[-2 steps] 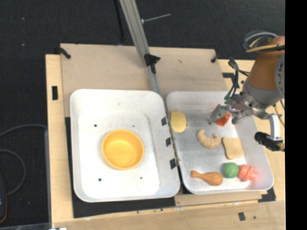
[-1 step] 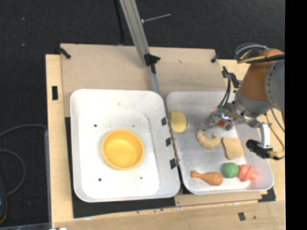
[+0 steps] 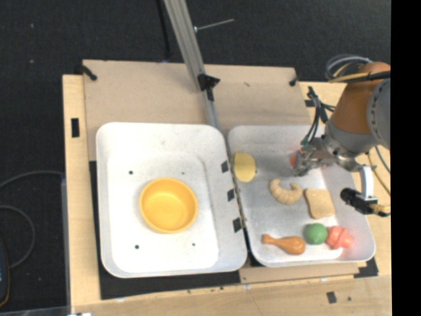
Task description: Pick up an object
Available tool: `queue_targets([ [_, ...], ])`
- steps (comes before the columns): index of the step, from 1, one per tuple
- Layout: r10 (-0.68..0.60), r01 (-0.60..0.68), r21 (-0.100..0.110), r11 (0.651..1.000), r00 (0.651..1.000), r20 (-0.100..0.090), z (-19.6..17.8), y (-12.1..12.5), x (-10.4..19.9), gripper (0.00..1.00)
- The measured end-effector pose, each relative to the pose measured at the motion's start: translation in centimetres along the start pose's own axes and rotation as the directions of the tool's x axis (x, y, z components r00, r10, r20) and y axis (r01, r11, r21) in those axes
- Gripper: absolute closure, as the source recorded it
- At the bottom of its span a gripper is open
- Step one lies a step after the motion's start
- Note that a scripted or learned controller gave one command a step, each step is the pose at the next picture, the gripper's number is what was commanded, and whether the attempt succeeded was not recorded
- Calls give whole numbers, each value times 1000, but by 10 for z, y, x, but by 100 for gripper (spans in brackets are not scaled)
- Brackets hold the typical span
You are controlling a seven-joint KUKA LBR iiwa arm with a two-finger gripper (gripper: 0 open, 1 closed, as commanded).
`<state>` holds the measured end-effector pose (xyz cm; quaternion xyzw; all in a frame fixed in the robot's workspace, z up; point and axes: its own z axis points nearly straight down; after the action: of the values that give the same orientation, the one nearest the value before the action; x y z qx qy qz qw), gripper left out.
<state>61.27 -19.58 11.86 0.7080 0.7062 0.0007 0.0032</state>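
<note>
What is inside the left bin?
The left bin holds one yellow bowl, upright. Whatever lies beneath the bowl is covered.

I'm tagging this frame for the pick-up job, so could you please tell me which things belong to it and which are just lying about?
Part of the job:
- gripper
- right bin holding candidates: yellow piece, croissant, toast slice, drumstick, green ball, pink piece

Just lying about:
- left bin
- yellow bowl
- metal pole

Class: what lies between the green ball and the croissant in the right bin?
Camera view: only bare bin floor between the green ball and croissant; the toast sits just right.
</note>
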Motion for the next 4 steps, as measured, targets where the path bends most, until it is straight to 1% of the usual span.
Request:
queue_targets([
  [1,-2,2,-1,1000,1000,-1,-52,8,-9,100],
  [2,-5,5,0,1000,1000,-2,-87,10,-10,100],
  [3,-8,8,5,1000,1000,-4,-91,2,31,100],
  [4,-9,9,5,1000,1000,-5,-93,-10,90,100],
])
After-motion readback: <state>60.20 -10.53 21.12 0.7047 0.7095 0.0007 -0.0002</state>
